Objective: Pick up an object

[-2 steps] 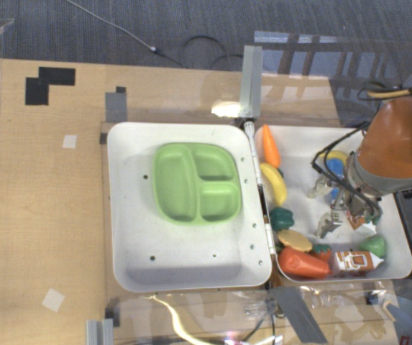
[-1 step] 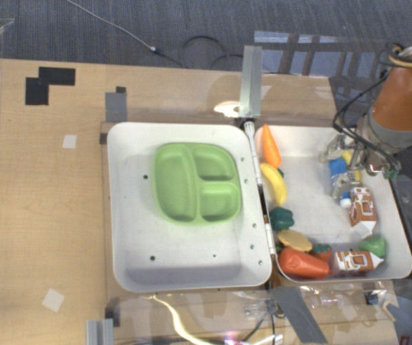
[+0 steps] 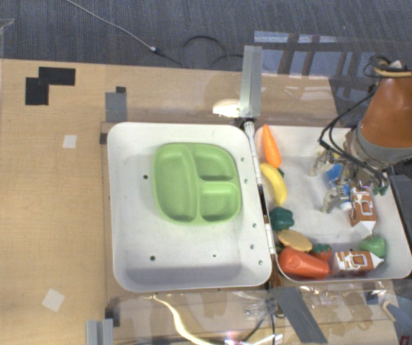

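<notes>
I see the claw (image 3: 340,185) low in the right bin (image 3: 313,214), its grip impossible to judge, a small carton (image 3: 362,208) at its four o'clock, a banana (image 3: 274,183) at nine.

I see even, bright overhead light. The left bin (image 3: 184,272) casts a soft grey shadow along its near inner wall. Just behind that bin, a white glare spot sits on the bench (image 3: 40,192). Focus is slightly soft throughout.
</notes>
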You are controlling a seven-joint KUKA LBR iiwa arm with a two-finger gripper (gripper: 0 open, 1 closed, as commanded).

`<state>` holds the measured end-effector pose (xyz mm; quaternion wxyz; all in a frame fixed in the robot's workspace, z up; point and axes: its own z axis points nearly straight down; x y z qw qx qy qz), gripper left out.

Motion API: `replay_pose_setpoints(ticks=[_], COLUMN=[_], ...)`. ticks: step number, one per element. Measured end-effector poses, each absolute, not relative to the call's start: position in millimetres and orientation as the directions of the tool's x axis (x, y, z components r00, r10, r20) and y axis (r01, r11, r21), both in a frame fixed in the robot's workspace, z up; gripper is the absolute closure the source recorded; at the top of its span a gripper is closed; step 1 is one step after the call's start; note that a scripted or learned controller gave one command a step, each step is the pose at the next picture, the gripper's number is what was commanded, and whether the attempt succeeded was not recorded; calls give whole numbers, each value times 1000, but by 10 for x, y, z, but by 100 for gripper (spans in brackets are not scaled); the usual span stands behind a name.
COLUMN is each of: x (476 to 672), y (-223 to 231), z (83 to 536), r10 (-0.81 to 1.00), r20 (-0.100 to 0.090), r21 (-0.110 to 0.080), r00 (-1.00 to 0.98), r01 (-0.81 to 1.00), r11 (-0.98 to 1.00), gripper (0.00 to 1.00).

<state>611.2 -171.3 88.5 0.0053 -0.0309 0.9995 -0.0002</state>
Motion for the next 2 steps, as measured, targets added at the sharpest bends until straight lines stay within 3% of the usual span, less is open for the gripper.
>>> replay_pose_setpoints(ticks=[1, 2], x=[5763, 5692], y=[-2034, -1672], z=[887, 893], r10=[39, 23], r20=[-12, -13], r21=[0, -1], r00=[-999, -1000], r01=[39, 23], r11=[999, 1000], gripper=[0, 0])
